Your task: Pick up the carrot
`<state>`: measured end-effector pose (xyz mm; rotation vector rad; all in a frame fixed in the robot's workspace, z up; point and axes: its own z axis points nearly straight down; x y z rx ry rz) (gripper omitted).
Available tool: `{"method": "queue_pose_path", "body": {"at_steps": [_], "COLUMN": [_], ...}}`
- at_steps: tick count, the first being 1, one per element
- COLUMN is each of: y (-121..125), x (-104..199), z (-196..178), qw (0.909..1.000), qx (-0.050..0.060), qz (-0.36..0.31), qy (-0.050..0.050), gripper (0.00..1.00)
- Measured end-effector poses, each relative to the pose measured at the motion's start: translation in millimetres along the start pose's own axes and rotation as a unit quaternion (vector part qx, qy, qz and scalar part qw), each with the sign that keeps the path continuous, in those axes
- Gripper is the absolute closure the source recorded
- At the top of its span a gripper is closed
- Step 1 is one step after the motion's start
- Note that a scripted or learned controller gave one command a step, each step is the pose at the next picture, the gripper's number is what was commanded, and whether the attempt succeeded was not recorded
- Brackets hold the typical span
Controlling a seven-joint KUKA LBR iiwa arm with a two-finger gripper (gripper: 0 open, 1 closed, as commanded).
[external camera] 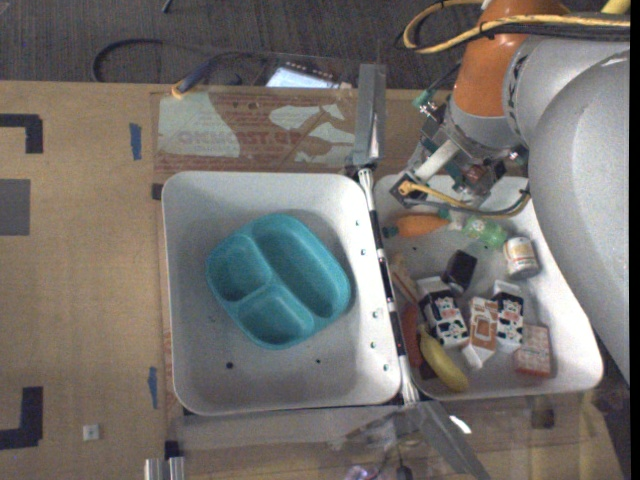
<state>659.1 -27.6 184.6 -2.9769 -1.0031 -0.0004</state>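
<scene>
Grey arm point(575, 138), orange wrist band point(485, 63), yellow cable point(440, 13).

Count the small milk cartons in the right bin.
2, both upright in the right bin: one milk carton just above the banana, the other further right. The arm may hide more.

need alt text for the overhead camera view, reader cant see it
A grey robot arm's gripper hangs just above an orange carrot at the top of the right bin, which also holds small cartons and a banana. The left bin holds a teal divided plate.
</scene>
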Motion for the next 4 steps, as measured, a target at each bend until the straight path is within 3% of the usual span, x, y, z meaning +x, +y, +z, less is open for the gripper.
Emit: {"method": "queue_pose_path", "body": {"at_steps": [1,2,3,4], "y": [18.3,25.8,45.8,66.2], "x": [-30.1,-73.3,-60.1,-73.2], "z": [-0.2,61.0,87.8,93.5], "qw": [0.9959,0.9881,0.9973,0.9976], "qx": [0.002,0.001,0.006,0.005], "qz": [-0.090,-0.154,-0.073,-0.069], "qy": [-0.001,-0.001,-0.003,0.000], "gripper": [0.00,0.00,0.00,0.00]}}
